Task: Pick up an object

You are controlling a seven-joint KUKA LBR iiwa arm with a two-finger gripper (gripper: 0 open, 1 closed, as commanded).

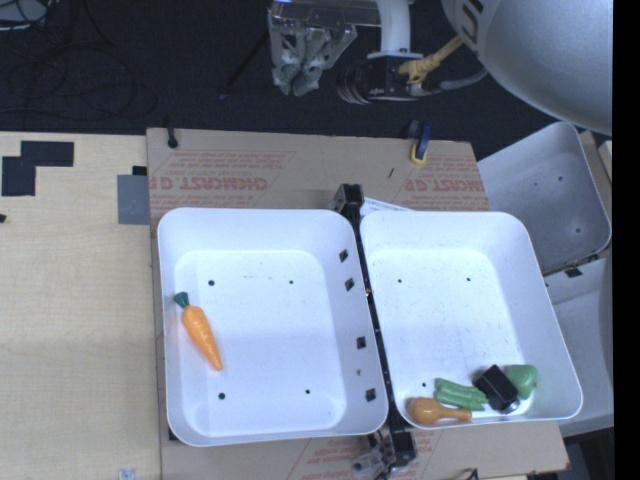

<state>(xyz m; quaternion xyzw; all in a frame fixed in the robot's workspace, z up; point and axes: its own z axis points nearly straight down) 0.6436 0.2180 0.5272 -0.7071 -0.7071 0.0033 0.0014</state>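
Observation:
An orange toy carrot (pixel 200 334) with a green top lies near the left wall of the left bin (pixel 256 223). In the near right corner of the right bin (pixel 450 223) sit a green pod-shaped toy (pixel 460 394), a small black block (pixel 496 387), a light green piece (pixel 522 376) and an orange-yellow pear-shaped toy (pixel 437 411), bunched together. My gripper (pixel 303 60) hangs high at the top of the view, beyond the far edge of the bench, well away from both bins, with nothing visible between its fingers.
The two bins rest on a cardboard sheet (pixel 300 173) on the wooden bench. A black clip strip (pixel 362 298) joins the bins along the middle. A small blue and yellow item (pixel 419 142) stands on the cardboard's far edge. The grey arm body (pixel 540 28) fills the top right.

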